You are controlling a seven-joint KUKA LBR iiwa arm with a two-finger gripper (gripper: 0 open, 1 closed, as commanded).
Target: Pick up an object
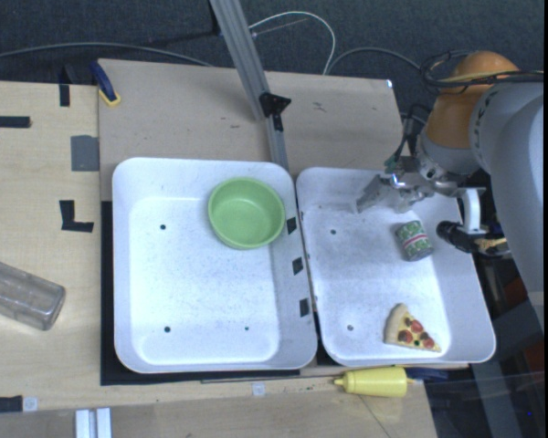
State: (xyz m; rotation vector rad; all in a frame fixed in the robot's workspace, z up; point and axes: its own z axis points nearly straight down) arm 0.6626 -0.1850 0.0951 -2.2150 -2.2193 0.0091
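A bulky grey robot arm with smooth rounded casing (pixel 516 167) enters from the right, its bright orange band (pixel 470 99) forming a glossy dome above the wrist. Thin black cables (pixel 409 140) run beside the orange section toward a cluster of silver-grey metal fittings at the wrist (pixel 429 182) — with the small metallic two-finger gripper (pixel 376 194) beyond. A black, rounded attachment (pixel 458 235) projects from the arm's lower side.
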